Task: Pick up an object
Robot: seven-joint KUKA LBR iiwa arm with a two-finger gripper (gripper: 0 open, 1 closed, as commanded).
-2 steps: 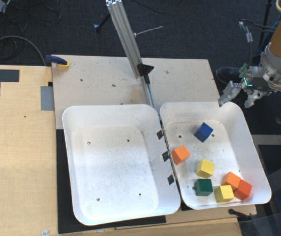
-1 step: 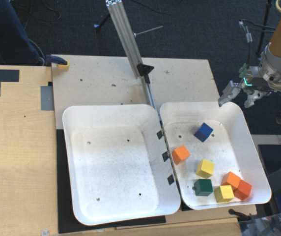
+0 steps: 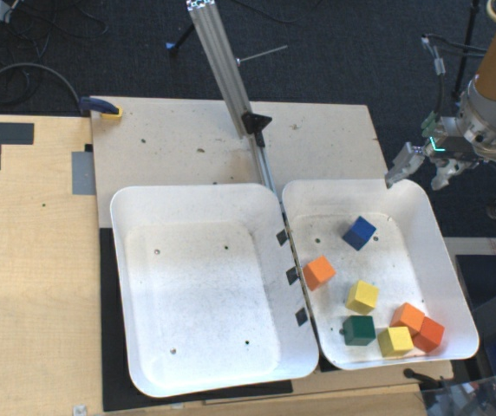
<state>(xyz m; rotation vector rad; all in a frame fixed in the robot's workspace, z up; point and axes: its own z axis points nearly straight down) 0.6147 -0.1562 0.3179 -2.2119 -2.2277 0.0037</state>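
Camera view: arm (image 3: 491, 85) hangs beyond right bin's (image 3: 443, 232) far corner, jaws spread, grasping nothing.

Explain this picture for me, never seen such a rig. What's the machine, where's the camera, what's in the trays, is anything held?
One camera looks down at a slant on a bench with two shallow white bins. The left white bin has bare floor. The right white bin holds small cubes: a blue cube, an orange cube near the divider, a yellow cube, a dark green cube, and at the lower right corner a second yellow cube beside two more orange cubes. The machine is a robot arm reaching in from the right; its two-finger gripper hangs above the right bin's far corner, with no cube between its fingers. A slanted aluminium rail rises behind the bins.
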